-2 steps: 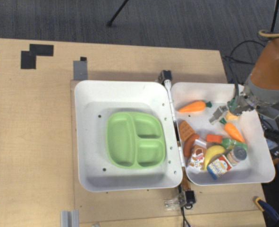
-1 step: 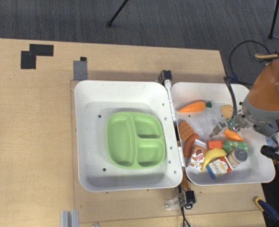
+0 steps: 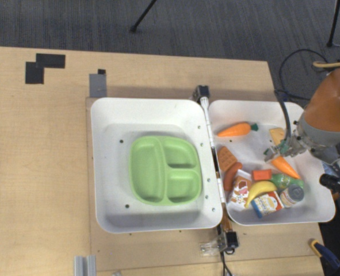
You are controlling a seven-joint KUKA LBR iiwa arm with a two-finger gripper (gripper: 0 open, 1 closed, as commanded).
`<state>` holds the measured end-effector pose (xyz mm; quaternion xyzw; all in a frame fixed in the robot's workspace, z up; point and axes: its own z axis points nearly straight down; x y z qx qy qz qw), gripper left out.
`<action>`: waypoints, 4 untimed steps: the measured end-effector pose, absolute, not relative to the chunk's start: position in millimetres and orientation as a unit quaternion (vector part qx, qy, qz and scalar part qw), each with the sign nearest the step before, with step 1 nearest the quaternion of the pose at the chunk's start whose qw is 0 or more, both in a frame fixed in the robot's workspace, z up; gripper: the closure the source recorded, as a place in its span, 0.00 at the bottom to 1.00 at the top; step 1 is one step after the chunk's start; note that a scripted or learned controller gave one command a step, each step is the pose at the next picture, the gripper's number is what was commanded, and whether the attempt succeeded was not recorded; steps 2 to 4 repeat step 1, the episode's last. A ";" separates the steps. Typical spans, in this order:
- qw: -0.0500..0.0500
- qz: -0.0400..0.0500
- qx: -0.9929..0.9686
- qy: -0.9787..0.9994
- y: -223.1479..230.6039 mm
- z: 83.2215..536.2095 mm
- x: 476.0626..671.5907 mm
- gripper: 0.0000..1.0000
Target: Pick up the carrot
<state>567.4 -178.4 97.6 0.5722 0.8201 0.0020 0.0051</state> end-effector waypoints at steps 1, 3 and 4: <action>0.002 0.001 0.676 0.737 -139.5 191.6 531.8 1.00; 0.002 0.001 0.676 0.737 -139.5 191.6 531.8 1.00; 0.002 0.001 0.676 0.737 -139.5 191.6 531.8 1.00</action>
